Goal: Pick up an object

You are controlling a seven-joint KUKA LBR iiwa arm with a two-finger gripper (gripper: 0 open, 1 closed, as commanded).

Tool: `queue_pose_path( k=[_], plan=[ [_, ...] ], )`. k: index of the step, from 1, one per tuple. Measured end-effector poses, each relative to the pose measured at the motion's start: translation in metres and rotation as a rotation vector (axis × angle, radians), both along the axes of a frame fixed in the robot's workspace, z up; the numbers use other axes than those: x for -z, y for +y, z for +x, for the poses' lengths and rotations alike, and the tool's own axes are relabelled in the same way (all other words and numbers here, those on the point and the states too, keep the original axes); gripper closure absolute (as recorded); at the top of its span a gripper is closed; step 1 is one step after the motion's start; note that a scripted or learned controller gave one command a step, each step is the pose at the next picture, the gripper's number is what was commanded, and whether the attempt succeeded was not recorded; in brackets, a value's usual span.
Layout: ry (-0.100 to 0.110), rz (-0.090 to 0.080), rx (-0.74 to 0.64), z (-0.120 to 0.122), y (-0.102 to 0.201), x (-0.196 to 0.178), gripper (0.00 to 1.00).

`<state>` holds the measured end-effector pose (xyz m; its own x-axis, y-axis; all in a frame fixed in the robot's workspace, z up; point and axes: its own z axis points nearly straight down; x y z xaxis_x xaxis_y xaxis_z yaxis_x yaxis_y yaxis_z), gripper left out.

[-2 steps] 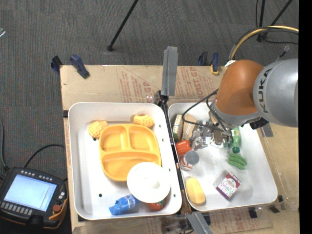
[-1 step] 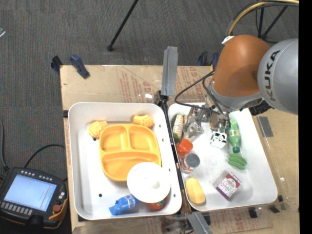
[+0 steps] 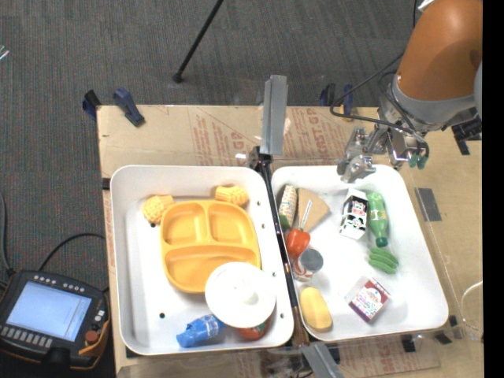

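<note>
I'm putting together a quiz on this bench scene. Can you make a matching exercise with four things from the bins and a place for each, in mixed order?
Things:
1. yellow divided tray
2. blue bottle
3. green bottle
4. pink box

Places:
A. right bin, far part, beside the cow-print carton
B. left bin, near edge
C. right bin, near right corner
D. left bin, middle

Pairs: 1-D, 2-B, 3-A, 4-C

i saw a small black-and-white carton [image 3: 354, 215] lying in the right bin's upper half, tilted, touching a green bottle [image 3: 378, 220] that lay lengthwise just beside it.
</note>
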<state>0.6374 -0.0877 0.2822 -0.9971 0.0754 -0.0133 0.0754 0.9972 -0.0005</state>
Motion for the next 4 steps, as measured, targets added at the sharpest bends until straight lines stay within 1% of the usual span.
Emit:
queue_pose_path(
  k=[1,2,3,4],
  plan=[
    [0.023,0.003,0.0,-0.072,0.005,0.092,1.0],
    [0.015,0.002,-0.285,-0.161,-0.001,0.096,1.0],
    [0.006,-0.001,-0.346,-0.133,0.03,0.012,1.0],
    [0.021,0.004,-0.488,-0.08,0.044,0.099,1.0]
  ],
)
